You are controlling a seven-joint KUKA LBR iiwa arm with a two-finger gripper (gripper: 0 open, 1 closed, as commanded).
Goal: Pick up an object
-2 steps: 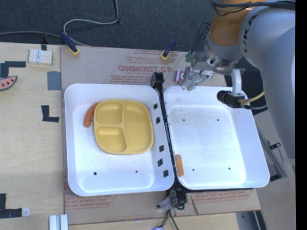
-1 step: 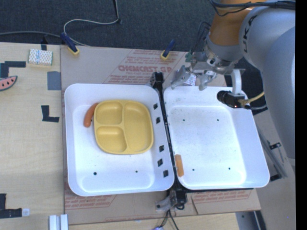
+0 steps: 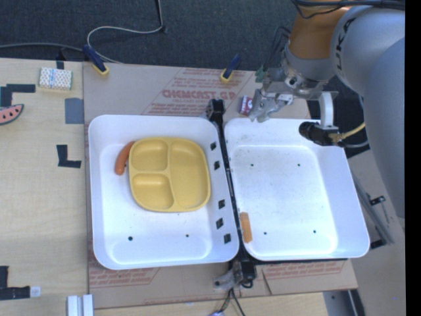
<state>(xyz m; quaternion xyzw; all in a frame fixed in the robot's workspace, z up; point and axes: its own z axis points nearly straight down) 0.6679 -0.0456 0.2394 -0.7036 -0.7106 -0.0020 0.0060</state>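
At the near edge of the right bin [image 3: 342, 196], a small orange stick shaped like a carrot [image 3: 245, 227] lies against the left wall. The rest of that bin's floor is white and smooth, with tiny dark specks on it.

The left bin [image 3: 105, 229] sits just beside it, and the two share a middle edge with black clips [image 3: 221, 206]. In the left bin lies a yellow plate [image 3: 169, 174] with rounded corners and three sections. It looks like smooth plastic. A little orange sausage [image 3: 121, 158] lies touching the plate's left side.

Both bins rest on brown cardboard [image 3: 177, 94] with red letters, on the wooden surface [image 3: 39, 196]. Black tape marks [image 3: 66, 157] and a small spotted block [image 3: 55, 78] sit on the surface to the left.

Farther back, the end effector [image 3: 263, 109] hangs over the far rim of the right bin, near the left corner. It is shiny metal, under the arm's [image 3: 368, 38] orange band. Nothing is seen in it, and whether it is released or clenched cannot be told. Blue and yellow clamps [image 3: 230, 70] hold the cardboard's far edge.
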